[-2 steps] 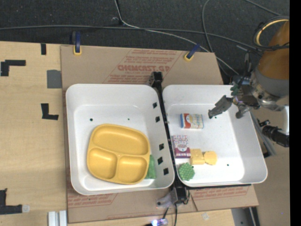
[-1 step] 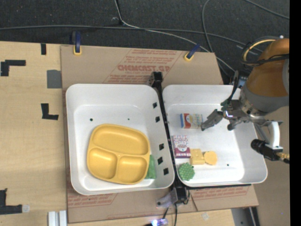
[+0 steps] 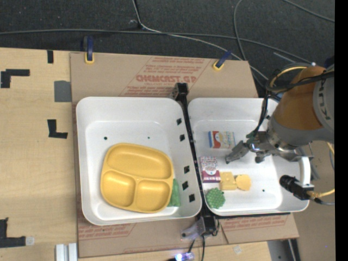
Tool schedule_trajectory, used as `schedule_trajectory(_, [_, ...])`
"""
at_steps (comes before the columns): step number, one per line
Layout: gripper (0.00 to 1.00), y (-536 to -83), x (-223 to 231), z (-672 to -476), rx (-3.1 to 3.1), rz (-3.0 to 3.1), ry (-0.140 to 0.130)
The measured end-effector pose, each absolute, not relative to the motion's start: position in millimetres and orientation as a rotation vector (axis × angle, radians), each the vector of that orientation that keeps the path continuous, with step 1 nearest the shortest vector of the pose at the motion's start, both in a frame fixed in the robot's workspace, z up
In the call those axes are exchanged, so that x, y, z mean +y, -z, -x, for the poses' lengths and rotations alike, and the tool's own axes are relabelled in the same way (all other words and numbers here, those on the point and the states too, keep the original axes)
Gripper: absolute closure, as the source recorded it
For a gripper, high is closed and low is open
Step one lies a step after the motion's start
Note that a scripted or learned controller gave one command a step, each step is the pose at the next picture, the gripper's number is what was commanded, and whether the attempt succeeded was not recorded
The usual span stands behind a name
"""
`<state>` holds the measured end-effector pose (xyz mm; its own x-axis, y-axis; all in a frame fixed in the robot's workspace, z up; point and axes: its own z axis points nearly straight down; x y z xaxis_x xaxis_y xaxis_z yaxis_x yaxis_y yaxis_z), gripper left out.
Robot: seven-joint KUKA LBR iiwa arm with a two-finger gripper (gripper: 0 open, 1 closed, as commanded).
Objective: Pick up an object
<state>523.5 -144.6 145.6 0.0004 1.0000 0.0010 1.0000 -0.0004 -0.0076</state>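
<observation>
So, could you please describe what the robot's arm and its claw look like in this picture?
The grey metal arm carries a broad orange band above the wrist, which is a rounded grey housing. From it juts the dark grey two-finger claw, slim and angular. Thin black and yellow cables loop around the orange band, and a black cylindrical fitting sits beside the wrist.

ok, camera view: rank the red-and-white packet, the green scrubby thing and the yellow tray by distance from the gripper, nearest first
Measured from the gripper, in the right bin:
1. Red-and-white packet, just to its left in the same bin.
2. Green scrubby thing, down at that bin's near-left corner.
3. Yellow tray, across the divider in the left bin, clearly farthest.
</observation>
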Motion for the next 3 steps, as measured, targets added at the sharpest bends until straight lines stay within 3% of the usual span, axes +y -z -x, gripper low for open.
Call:
schedule_trajectory(1, [0.0, -90.4, -152.0, -515.4, -2.217, 2.218, -0.006])
schedule_trajectory(2, [1.0, -103.2, -151.0, -516.9, -2.221, 2.218, -0.002])
schedule_trajectory(3, [1.0, -158.7, -142.3, -523.6, -2.226, 2.221, 0.003])
